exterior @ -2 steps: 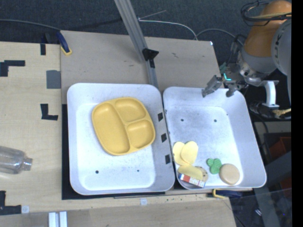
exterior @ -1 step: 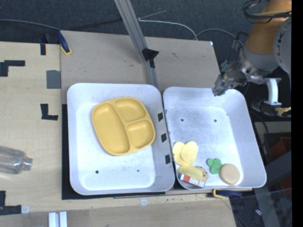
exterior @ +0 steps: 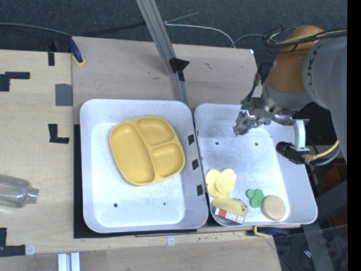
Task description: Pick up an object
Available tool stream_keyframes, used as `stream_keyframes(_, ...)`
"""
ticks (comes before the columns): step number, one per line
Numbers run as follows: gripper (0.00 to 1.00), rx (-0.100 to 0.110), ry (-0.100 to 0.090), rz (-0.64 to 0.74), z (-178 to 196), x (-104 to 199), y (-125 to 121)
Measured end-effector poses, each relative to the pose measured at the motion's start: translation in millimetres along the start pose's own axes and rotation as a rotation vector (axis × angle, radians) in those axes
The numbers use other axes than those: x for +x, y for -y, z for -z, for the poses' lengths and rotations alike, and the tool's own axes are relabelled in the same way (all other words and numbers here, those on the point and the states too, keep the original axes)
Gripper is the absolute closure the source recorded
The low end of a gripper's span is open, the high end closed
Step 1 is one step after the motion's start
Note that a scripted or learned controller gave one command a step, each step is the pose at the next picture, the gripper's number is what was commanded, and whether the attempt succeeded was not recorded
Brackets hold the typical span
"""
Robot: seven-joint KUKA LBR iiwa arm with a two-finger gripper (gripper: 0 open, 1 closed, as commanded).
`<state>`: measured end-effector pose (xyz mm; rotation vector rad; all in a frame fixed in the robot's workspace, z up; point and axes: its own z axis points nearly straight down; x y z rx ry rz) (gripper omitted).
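Even, moderately bright overhead light, faint shadows, mild glare on the white bins (exterior: 90, 151), overall slightly soft focus.

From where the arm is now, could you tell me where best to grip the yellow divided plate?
Probably the yellow plate's raised outer rim, from above at its right edge nearest the gripper. It lies flat in the left bin, too wide to span.

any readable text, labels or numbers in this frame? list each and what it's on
No text reads at this resolution.
Small box at the right bin's near edge: a red and white patch that may be a label, too blurred to read.
Yellow plate, clear bottle, gripper: no markings visible.
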<state>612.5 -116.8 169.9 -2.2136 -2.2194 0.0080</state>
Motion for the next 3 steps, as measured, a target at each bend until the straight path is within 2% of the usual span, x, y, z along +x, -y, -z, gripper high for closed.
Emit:
stream_keyframes(1,1.00,-0.007,0.000,0.001,13.0,-0.9,-2.3)
stream_keyframes(2,1.00,-0.005,-0.001,0.003,18.3,60.4,34.3)
stream_keyframes(3,1.00,-0.001,0.000,-0.003,16.9,82.6,118.0)
